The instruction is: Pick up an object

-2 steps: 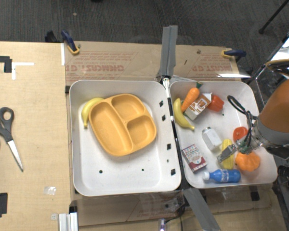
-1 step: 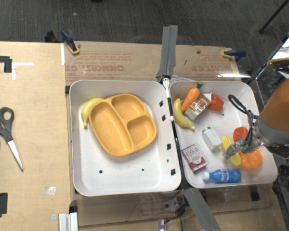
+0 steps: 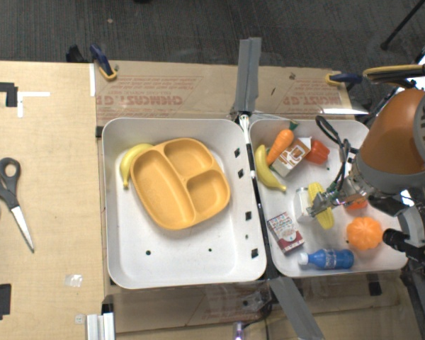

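My gripper (image 3: pixel 320 205) is low in the right bin (image 3: pixel 287 271), reaching in from the right. It sits directly over a yellow object (image 3: pixel 326 220) that pokes out above and below it. Whether that object is held is hidden by the gripper body. Around it lie an orange ball (image 3: pixel 364 233), a blue bottle (image 3: pixel 330 259), a red-and-white box (image 3: pixel 285 233), a small banana (image 3: pixel 267 170), a carrot (image 3: pixel 280 145), a brown carton (image 3: pixel 295 155) and a red piece (image 3: pixel 319 151).
The left bin (image 3: pixel 177 271) holds a yellow divided plate (image 3: pixel 178 183) with a banana (image 3: pixel 129 160) against its left edge. Scissors (image 3: pixel 11 198) lie on the bench far left. A grey divider bar (image 3: pixel 248 76) stands behind the bins.
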Controlling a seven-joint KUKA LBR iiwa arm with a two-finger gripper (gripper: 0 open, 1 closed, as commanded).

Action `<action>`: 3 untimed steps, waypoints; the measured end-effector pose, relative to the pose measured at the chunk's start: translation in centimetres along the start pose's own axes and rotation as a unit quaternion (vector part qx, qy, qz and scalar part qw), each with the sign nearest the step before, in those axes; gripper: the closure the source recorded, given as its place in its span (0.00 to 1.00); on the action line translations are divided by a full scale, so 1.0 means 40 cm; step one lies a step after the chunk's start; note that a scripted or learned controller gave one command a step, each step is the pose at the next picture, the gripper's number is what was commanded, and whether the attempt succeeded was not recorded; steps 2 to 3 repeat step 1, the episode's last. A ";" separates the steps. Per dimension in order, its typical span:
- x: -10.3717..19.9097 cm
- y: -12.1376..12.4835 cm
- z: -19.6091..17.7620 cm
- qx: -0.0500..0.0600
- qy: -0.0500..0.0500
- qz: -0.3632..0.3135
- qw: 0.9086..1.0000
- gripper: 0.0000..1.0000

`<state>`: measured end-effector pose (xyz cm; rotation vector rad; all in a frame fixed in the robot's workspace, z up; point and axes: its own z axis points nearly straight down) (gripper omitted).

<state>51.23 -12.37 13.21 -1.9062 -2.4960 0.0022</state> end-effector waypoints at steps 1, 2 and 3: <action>0.195 0.021 -0.262 0.000 0.000 -0.027 1.000 1.00; 0.195 0.021 -0.262 0.000 0.000 -0.027 1.000 1.00; 0.195 0.021 -0.262 0.000 0.000 -0.027 1.000 1.00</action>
